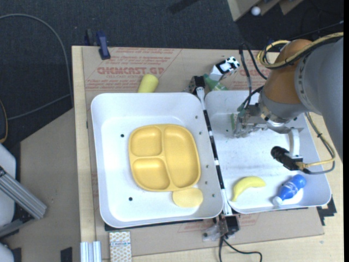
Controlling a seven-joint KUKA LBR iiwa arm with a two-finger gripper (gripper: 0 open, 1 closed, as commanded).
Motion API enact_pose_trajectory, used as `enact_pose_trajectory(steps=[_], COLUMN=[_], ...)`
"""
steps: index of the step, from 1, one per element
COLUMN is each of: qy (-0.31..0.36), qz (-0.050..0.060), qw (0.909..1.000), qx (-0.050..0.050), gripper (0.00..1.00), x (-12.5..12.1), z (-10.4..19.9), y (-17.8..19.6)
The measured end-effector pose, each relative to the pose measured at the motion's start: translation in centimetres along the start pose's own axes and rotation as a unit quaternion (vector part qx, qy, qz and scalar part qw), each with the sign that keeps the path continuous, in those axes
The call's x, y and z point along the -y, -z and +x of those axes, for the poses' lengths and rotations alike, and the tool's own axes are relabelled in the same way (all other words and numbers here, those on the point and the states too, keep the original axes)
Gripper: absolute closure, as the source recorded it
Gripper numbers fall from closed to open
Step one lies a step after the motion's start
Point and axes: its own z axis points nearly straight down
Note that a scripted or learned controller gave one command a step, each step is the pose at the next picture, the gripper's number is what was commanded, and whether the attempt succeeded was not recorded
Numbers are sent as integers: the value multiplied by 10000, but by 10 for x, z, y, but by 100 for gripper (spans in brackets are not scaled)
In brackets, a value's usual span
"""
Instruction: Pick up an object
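A grey arm (322, 75) with an orange band reaches in from three o'clock over two shallow white bins on a cardboard-topped surface (82, 146). Its tool (242, 121) hangs low at the ten o'clock end of the right bin (240, 162), over bare white floor; whether it is spread or pressed together cannot be told from this angle. A yellow banana (248, 186) lies at the bin's six o'clock edge, with a blue bottle (289, 190) near it toward four o'clock, both well apart from the tool. The left bin (109, 146) holds a yellow sectioned plate (163, 157) at centre and a pale yellow disc (187, 197) touching its five o'clock rim. A yellow cylinder (148, 83) rests outside, at twelve o'clock.
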Motion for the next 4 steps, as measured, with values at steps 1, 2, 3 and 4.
enact_pose_trajectory(steps=[1,2,3,4], qy=[-12,-5,-11,-9], qz=[1,1,0,1], qw=[10000,10000,10000,10000], qx=[3,-7,3,2], gripper=[100,100,100,0], x=[10,19,-25,-25], z=[-60,6,-37,-37], y=[34,98,101,101])
